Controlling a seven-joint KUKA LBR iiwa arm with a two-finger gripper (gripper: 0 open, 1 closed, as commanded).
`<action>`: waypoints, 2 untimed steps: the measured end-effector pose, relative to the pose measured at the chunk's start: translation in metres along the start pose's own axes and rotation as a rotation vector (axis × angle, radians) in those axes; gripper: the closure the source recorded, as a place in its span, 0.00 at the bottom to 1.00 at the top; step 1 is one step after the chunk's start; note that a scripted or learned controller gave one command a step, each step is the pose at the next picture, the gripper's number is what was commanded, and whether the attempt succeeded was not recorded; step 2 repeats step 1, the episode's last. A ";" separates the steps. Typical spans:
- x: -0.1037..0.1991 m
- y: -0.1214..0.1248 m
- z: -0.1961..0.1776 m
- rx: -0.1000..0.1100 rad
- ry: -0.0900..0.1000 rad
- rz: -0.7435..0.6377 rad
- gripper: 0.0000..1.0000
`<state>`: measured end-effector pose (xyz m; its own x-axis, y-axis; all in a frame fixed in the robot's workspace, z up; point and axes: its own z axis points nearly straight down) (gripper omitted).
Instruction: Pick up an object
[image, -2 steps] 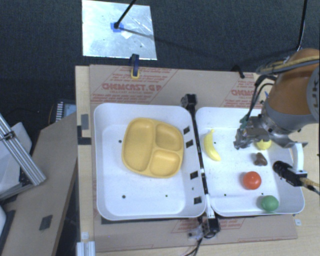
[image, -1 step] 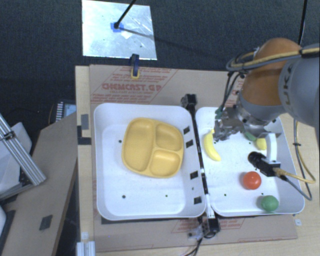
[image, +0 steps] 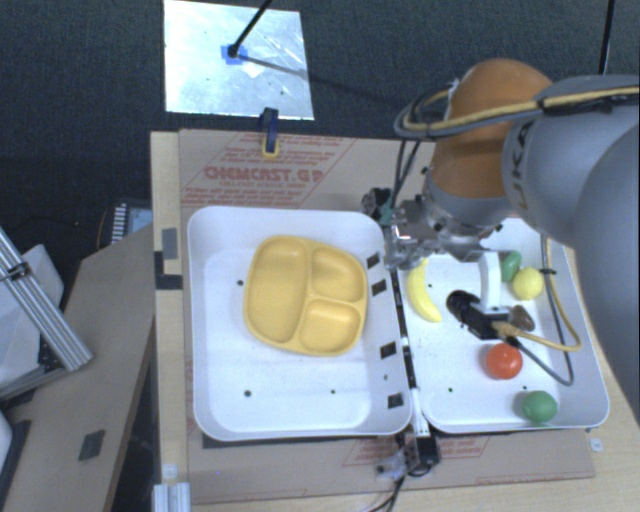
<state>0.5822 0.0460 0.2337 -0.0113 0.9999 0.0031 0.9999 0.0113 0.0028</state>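
Note:
The right bin (image: 570, 400) holds a yellow banana (image: 424, 294) near its left wall. A yellow lemon (image: 527, 284) and a green piece (image: 511, 266) lie further right. A small brown object (image: 521, 319) sits below the lemon. A red tomato (image: 503, 361) and a green round fruit (image: 538, 405) rest toward the front. My gripper (image: 402, 238) hangs low at the back left corner of this bin, just above the banana's upper end. The wrist hides the gripper's tip, and nothing shows in its hold.
The left bin (image: 215, 400) carries a yellow divided plate (image: 304, 294) in its middle. The grey arm with its orange band (image: 490, 130) covers the back of the right bin. The wall between the two bins (image: 400, 330) runs right below the gripper.

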 end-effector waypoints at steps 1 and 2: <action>0.046 0.016 0.012 0.001 -0.001 0.002 1.00; 0.046 0.016 0.012 0.001 -0.001 0.002 1.00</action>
